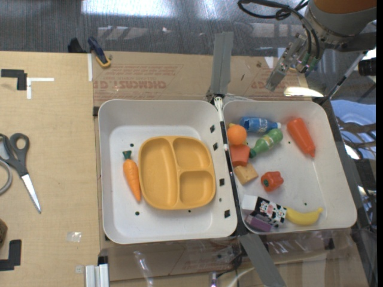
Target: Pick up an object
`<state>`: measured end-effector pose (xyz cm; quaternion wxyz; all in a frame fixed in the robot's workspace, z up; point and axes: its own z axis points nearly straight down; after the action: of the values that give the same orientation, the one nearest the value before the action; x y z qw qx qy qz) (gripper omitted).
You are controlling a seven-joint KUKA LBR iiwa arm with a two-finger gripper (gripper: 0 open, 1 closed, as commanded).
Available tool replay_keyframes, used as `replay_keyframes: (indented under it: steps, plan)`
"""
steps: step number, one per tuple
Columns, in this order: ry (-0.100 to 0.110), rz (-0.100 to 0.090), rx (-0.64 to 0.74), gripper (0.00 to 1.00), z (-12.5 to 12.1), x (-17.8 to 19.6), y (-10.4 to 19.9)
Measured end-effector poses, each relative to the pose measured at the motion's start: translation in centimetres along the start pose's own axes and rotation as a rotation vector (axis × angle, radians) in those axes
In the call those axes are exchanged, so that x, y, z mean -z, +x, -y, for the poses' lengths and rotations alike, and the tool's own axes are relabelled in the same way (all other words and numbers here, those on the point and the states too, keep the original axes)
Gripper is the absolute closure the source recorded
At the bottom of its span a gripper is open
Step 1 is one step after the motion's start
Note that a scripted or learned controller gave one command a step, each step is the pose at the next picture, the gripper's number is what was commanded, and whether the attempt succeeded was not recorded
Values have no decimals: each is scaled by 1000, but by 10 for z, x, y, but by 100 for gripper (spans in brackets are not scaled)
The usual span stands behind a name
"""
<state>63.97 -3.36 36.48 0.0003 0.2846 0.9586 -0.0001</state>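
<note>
Table [48,160]: bare wood on the far left, with scissors [21,166] lying near the edge, blades pointing down and right.
Left bin [114,220]: white and shallow, and there's a yellow divided plate [178,172] sitting in the middle of it, three compartments, nothing on it.
Carrot [131,177]: small one, lying just left of the plate, green top pointing up the view.
Right bin [335,178]: now this one is busy, toys spread all over.
Top of the right bin: a blue bottle [258,124] lying on its side, an orange ball [237,134] just left of it, a green bottle [266,143] at a slant below.
Big carrot [301,136]: orange, off on its own toward the right wall, tilted.
Middle: a red-orange block [240,155] under the ball, a tan cracker-like piece [246,173] below that, a red pepper [271,180] a bit to the right.
Bottom edge: a cow-patterned carton [268,210], a purple piece [258,223] touching it, a banana [303,216] just to the right.
Claw [287,67]: up high, above the far rim of the right bin, well apart from every toy, holding nothing; whether it's wide or narrow, I cannot tell.
</note>
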Motion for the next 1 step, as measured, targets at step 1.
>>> replay_keyframes:
  steps: [1]
  plan:
    - [1, -1, -32, 100, 29, -61, 54]
